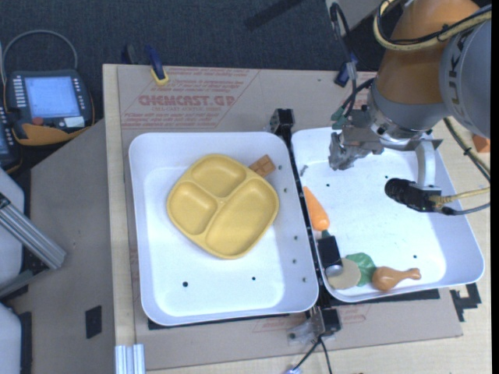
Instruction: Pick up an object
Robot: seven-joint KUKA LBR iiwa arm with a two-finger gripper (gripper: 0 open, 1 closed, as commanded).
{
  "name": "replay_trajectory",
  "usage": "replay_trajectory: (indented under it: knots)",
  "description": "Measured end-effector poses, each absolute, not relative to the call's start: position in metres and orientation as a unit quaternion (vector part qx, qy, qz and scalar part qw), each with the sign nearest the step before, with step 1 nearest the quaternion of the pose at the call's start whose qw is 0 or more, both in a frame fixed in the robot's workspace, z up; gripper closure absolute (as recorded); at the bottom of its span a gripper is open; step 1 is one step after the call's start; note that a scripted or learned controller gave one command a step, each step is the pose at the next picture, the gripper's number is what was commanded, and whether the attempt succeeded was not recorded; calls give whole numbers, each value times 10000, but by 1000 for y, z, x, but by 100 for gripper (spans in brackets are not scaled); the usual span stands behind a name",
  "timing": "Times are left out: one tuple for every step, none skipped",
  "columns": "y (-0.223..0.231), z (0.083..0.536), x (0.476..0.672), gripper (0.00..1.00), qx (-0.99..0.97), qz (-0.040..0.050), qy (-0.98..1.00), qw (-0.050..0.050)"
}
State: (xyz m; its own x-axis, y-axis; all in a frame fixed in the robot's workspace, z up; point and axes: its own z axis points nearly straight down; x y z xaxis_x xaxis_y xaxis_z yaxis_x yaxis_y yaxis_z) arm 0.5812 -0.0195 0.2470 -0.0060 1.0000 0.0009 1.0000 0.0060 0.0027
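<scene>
My gripper (pixel 341 159) hangs over the back left part of the right bin (pixel 456 232), pointing down above bare white floor. An orange carrot (pixel 316 208) lies along the right bin's left wall, a little in front of and left of the gripper. At the bin's front edge sit a green piece (pixel 362 261), a pale round piece (pixel 345 274) and a brown drumstick (pixel 394 275). A small black block (pixel 328 250) lies just behind them. Nothing shows between the gripper's tips.
The left bin (pixel 156 271) holds a yellow divided plate (pixel 223 205), with a small brown block (pixel 263 165) at its back right edge. A black cable connector (pixel 413 194) hangs over the right bin's right side. A teach pendant (pixel 48 104) lies off the bench at left.
</scene>
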Motion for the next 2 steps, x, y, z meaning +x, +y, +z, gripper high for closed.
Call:
replay_trajectory:
  knots:
    - [27,249,596,100,7052,12,7090,8]
    - [80,253,601,100,7049,14,7093,4]
